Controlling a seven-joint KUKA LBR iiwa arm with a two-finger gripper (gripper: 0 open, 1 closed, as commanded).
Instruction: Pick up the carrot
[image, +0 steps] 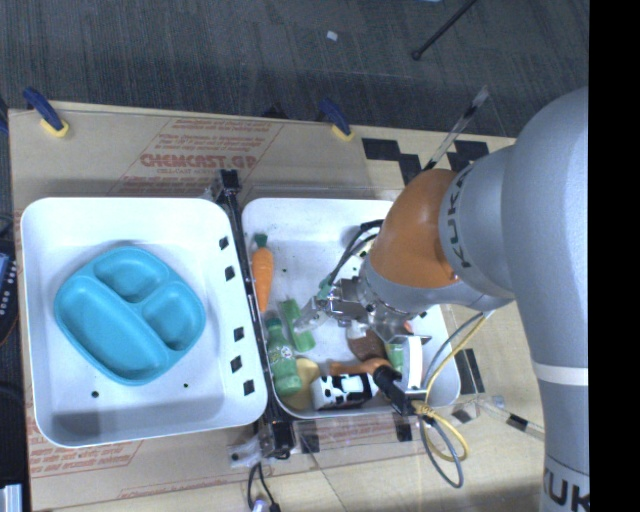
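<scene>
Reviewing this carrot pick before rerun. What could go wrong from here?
1. The carrot lies against the right bin's left wall, so a finger may hit the wall.
2. Green bottles crowd its lower end; the gripper could grab one instead.
3. The gripper sits to the carrot's right, over clutter, so a descent here would likely miss.

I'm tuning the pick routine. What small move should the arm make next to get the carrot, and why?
Probably shift the gripper toward the left wall of the right bin. The carrot lies there along the divider, apart from the gripper, which sits over the green bottles mid-bin.
</scene>
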